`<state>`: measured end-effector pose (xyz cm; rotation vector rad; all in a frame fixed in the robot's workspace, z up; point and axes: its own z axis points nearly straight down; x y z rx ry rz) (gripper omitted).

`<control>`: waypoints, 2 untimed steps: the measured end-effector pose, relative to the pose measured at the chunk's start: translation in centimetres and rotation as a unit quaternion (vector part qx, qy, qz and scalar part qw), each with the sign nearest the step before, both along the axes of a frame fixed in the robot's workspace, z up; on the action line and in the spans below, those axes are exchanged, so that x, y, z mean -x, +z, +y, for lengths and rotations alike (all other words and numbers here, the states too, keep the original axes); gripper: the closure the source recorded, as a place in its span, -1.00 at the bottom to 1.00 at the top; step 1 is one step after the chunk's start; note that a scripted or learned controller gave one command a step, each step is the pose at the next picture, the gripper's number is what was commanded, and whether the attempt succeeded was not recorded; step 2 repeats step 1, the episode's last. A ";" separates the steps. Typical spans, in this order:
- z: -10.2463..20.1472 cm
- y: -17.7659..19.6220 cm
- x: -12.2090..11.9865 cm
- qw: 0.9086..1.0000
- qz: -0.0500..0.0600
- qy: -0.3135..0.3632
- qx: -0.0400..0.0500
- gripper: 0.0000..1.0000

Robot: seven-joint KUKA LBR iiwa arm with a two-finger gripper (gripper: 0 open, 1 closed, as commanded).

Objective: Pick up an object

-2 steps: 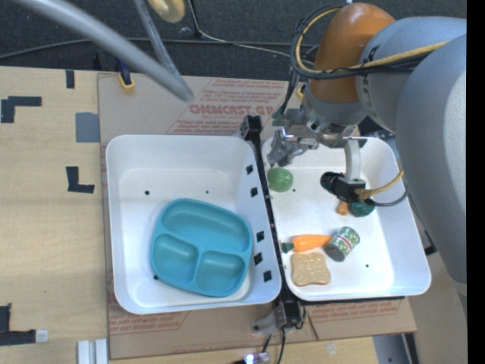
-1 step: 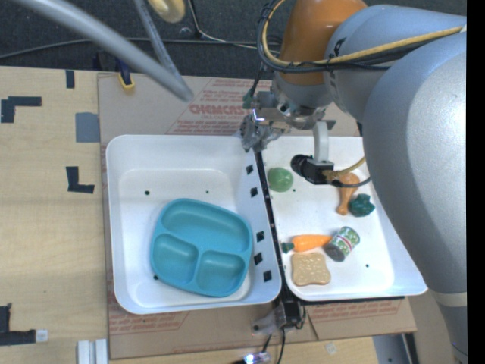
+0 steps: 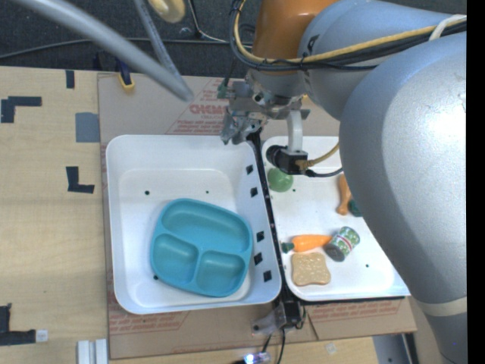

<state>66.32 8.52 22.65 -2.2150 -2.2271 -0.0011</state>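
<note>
Hand (image 3: pixel 241 127): above the far end of the wall between the 2 bins; apart or together, cannot tell.
Green ball (image 3: pixel 280 180): far-left corner of the right bin (image 3: pixel 379 279); probably light, smooth and apt to roll; take it across the middle.
Blue plate (image 3: pixel 201 246): left bin (image 3: pixel 129 203); stiff, only the rim offers hold.

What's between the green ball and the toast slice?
In the camera view, a carrot, right beside the toast, farther from the green ball.
</note>
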 end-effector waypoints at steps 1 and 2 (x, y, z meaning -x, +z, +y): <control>-0.3 0.0 0.1 1.000 0.001 -0.001 0.001 -1.00; -0.3 0.0 0.1 1.000 0.001 -0.001 0.001 -1.00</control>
